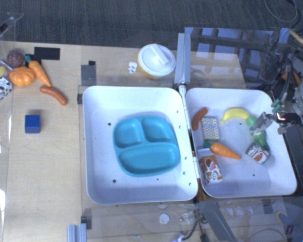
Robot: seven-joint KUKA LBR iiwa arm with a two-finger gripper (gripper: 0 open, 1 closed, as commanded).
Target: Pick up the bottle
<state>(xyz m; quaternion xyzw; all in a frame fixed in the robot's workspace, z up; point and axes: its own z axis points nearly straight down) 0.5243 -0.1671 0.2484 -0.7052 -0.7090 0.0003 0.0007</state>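
Gripper (265,121), grasp unclear, just above green bottle (259,136) in right bin (288,178).

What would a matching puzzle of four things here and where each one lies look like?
Things:
1. blue divided plate
2. banana
3. blue cube
4. white lidded cup

Places:
A. on the bench, left of both bins
B. in the right bin
C. on the bench, beyond the bins
D. in the left bin

Pairs: 1-D, 2-B, 3-A, 4-C
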